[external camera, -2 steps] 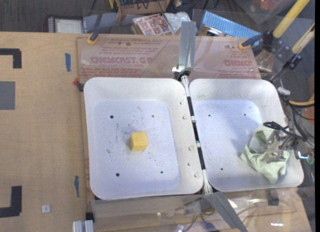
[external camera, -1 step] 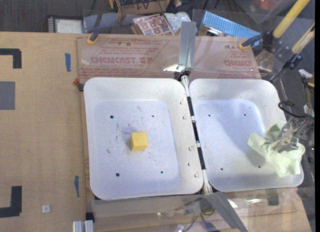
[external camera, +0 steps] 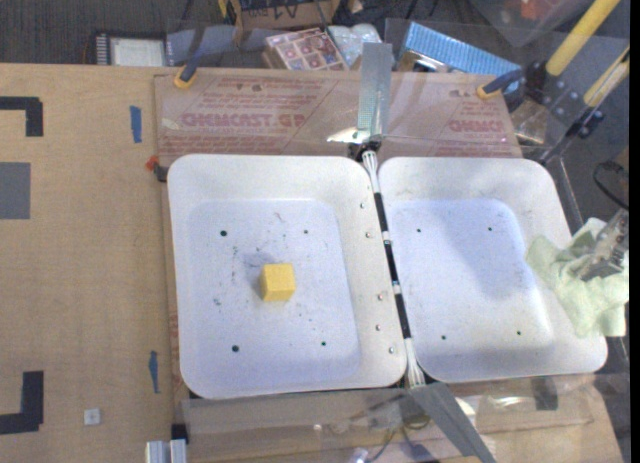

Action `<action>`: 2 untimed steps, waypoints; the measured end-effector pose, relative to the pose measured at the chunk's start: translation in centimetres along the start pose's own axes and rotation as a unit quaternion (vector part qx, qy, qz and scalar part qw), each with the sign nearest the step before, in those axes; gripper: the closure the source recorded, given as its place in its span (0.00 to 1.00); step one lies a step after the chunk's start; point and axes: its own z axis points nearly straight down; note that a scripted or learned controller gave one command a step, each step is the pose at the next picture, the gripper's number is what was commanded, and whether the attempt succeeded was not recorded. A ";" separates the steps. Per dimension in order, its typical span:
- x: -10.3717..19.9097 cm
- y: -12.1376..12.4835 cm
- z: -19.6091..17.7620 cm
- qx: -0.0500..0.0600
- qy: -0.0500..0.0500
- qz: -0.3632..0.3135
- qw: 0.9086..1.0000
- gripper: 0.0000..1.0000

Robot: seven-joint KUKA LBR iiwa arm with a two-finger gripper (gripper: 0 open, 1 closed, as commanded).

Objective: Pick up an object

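Note:
A small yellow block [external camera: 278, 282] lies on the floor of the left bin [external camera: 200, 191], a little left of its middle. A pale green crumpled cloth [external camera: 578, 286] drapes over the right rim of the right bin [external camera: 470, 176]. My gripper [external camera: 600, 247] shows faintly at the view's right edge, just above the cloth's upper part and far from the yellow block. The cloth and the view's edge blur its shape.
The two white bins sit side by side, joined by a seam with clips [external camera: 385, 251]. Behind them lies a clear plastic sheet [external camera: 300, 116] held by clamps. Boxes and cables crowd the back. A wooden board [external camera: 80, 251] extends to the left.

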 end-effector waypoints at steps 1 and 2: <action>0.0 0.0 0.6 0.000 0.001 0.003 1.000 1.00; 0.1 0.1 2.1 0.000 0.002 -0.020 1.000 1.00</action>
